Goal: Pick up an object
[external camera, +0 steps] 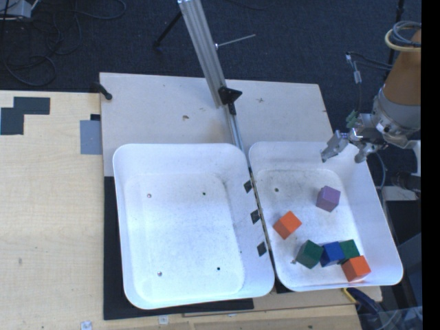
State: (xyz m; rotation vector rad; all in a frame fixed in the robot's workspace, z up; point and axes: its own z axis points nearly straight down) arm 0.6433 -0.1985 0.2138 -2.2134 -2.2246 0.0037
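The right bin (368, 184) holds several small blocks. A purple cube (328, 198) lies near its middle, and an orange cube (287, 224) sits lower left of it. At the near corner, a dark green block (310, 254), a blue block (332, 252), a green block (348, 247) and an orange-red block (355, 268) cluster together. My gripper (346, 148) hangs over the bin's far right corner, above and to the right of the purple cube. Its two fingers are spread apart with nothing between them.
The left bin (124, 184) lies beside the right one, with a row of black clips (252, 201) on the shared rims. A slanted aluminium bar (206, 50) rises from the back of the bench. Wooden tabletop extends to the left.
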